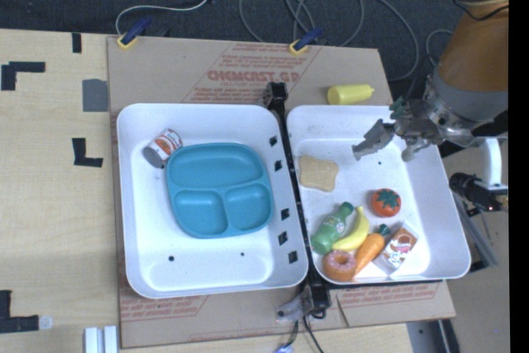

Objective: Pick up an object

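The gripper (388,142) hangs over the upper part of the right bin (430,178), its jaws spread and nothing between them, so no object is picked up yet. Taking the toy tomato (384,202) as landmark: the bread slice (318,173) lies well to its left, alone on the bin floor, while below and left of it crowd the green bottle (332,229), banana (354,233), carrot (369,254), donut (339,264) and a small carton (399,247). The tomato and bread, standing apart, look the easiest targets, since packed neighbours would block the jaws. Far left of the tomato, the left bin (132,178) holds a blue divided tray (219,188) and a small can (163,147).
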Controlling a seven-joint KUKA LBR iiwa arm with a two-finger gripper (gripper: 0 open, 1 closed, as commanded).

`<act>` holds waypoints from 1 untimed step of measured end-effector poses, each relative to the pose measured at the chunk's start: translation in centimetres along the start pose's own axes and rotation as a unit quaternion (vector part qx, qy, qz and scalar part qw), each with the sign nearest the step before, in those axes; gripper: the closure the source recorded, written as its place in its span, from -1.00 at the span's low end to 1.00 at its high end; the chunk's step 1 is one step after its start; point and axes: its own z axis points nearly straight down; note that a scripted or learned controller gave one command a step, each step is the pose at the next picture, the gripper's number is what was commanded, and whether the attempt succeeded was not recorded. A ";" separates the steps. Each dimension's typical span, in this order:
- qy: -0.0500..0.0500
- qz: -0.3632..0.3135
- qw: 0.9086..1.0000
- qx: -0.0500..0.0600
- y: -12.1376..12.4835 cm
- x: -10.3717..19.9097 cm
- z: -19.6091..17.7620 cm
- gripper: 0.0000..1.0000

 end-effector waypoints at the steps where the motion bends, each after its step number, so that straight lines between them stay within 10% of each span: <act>1: 0.000 0.001 1.000 0.001 0.3 -8.4 9.1 -1.00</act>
